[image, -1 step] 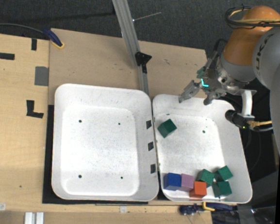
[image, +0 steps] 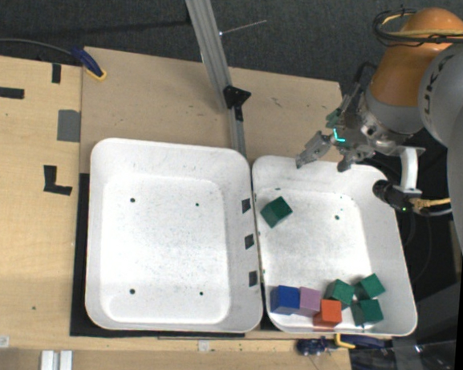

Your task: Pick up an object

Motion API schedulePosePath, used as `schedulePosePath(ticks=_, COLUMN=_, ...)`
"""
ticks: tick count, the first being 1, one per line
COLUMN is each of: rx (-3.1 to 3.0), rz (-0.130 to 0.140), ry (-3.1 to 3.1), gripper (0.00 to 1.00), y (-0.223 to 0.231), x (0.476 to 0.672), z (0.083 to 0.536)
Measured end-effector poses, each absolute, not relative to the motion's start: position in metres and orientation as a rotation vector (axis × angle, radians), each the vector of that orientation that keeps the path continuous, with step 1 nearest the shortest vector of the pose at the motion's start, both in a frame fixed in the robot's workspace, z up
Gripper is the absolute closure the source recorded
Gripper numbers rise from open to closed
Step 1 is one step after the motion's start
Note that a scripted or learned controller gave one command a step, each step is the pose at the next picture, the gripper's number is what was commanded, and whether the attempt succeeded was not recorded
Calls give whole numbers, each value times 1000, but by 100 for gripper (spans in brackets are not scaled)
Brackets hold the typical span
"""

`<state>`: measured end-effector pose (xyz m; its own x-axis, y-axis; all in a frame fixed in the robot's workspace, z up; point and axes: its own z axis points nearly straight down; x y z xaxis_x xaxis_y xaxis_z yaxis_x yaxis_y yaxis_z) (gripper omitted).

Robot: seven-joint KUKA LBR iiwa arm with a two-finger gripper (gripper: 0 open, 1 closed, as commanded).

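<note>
A dark green block (image: 276, 211) lies alone in the upper left part of the right bin (image: 388, 234). Along that bin's front edge sit a blue block (image: 286, 298), a lilac block (image: 310, 300), an orange block (image: 331, 312) and three more green blocks (image: 356, 297). My gripper (image: 327, 157) hangs above the right bin's back rim, up and to the right of the lone green block. Its two fingers (image: 309, 157) are spread apart with nothing between them.
The left bin (image: 100, 209) stands beside the right one, with black clips along the shared rim. A slanted metal rail (image: 215, 50) runs from the top down to the bins' back corner. The arm's grey and orange body (image: 423, 68) fills the upper right.
</note>
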<state>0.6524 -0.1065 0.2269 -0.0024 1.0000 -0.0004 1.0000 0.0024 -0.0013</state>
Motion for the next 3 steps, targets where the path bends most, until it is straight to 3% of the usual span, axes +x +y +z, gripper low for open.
schedulePosePath(ticks=2, rx=-2216, rz=9, ry=-2220, gripper=0, y=-99, x=653, z=102)
schedulePosePath(ticks=3, rx=-2218, rz=5, ry=-2222, gripper=0, y=-99, x=652, z=91)
